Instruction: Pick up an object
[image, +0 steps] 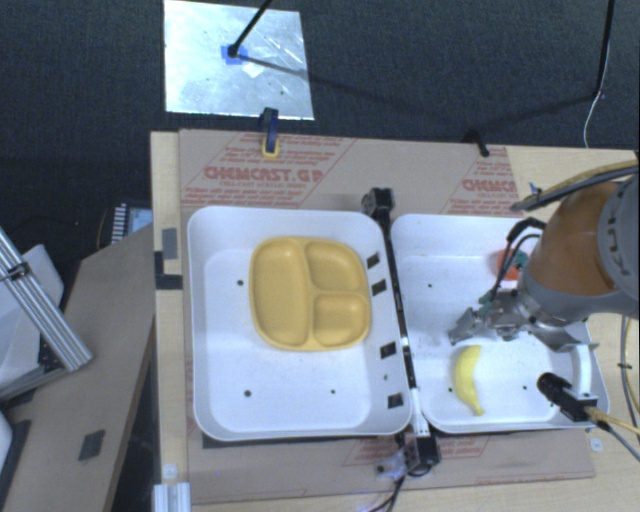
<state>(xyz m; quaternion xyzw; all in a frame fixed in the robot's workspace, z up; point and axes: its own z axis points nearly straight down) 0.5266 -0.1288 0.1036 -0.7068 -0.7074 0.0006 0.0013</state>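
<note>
The banana (468, 378) lies in the right bin (440, 250), on its floor toward the near edge, a small yellow fruit running from its upper end down to a tip that curves toward the bin's front right. It rests flat on the white surface and stands clear of the bin's walls.

The gripper (478, 326) hangs just above the banana's upper end as the view has it, a grey metal piece reaching leftward from the arm (585, 250), which comes in over the right bin's far right side. The slant of the camera and the blur of the metal leave it uncertain whether the gripper is open or closed, and it cannot be told whether it touches the fruit or merely hovers close over it. The banana is not seen lifted; it sits on the bin floor.

Near the arm's left flank, toward the back of the right bin, a small orange-red thing (500, 261) shows; it is partly hidden by the arm and may be a loose object in the bin, though its kind cannot be made out.

The left bin (225, 400) holds a yellow divided plate (305, 293) with three compartments, lying flat near the bin's middle, somewhat toward the back. The two bins touch along a dark central seam, and both rest on a brown board (300, 165) printed with red lettering.
</note>
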